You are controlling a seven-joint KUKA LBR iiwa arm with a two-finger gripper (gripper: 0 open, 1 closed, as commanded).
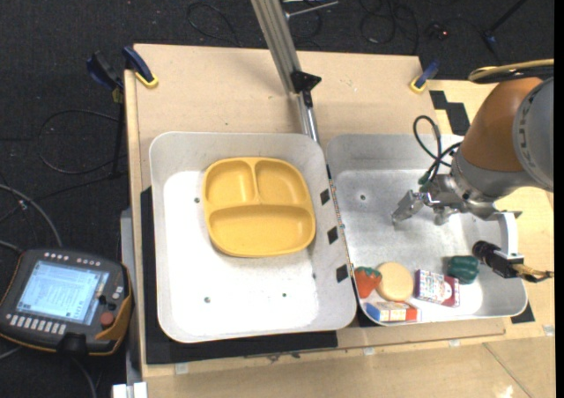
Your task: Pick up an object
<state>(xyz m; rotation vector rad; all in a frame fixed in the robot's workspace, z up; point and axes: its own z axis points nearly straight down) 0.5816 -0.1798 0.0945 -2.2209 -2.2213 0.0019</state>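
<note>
teach pendant [60, 298] at 8 o'clock | gripper [419, 203] over right bin [370, 178], fingers' state: cannot tell | descend toward green toy [463, 268] at 5 o'clock, centred.

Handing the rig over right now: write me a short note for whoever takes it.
Gripper: over the bare upper part of the right bin, nothing between its fingers; open or shut is unclear.
Objects: heaped at the right bin's near edge: an orange-red piece, a tan round piece, a small printed packet, a dark green piece, a low box.
Left bin: holds a yellow divided tray.
Done: nothing picked.
Left: go down on one object, grasp it and lift.
</note>
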